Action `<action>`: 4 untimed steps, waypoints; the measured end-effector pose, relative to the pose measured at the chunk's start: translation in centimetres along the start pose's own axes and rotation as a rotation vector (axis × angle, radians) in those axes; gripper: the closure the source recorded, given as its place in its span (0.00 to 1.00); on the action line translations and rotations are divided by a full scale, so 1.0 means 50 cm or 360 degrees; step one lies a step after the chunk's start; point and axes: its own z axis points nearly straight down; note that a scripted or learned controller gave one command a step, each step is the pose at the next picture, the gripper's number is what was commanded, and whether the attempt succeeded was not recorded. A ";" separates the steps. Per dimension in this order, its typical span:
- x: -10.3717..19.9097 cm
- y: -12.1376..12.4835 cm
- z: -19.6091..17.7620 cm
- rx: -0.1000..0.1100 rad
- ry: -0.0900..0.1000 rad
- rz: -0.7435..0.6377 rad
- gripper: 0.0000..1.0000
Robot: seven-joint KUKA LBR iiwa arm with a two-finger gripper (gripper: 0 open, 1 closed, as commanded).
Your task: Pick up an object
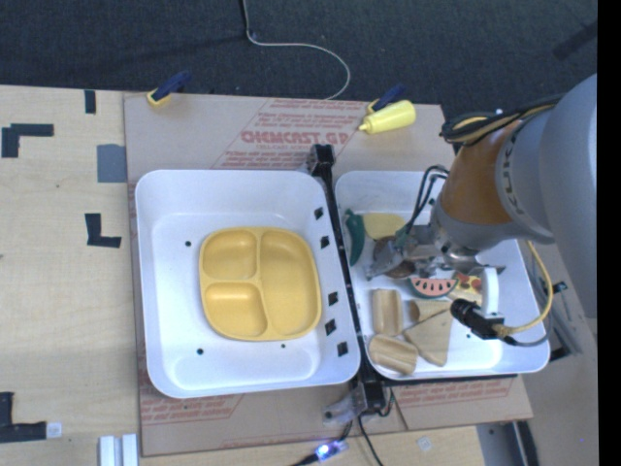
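Now my tool (400, 257) hangs low in the right bin (514, 357) over toy food; its grip, I cannot tell

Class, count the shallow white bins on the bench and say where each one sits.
2. The left bin holds a yellow divided plate; the right bin sits beside it, under the arm, holding toy food.

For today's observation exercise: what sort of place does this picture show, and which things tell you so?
Probably a robotics lab test bench: a grey arm reaches over two white bins, one holding a yellow divided plate, the other toy food.
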 end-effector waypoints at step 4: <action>0.002 0.008 -0.286 -0.0004 0.0002 0.0001 1.00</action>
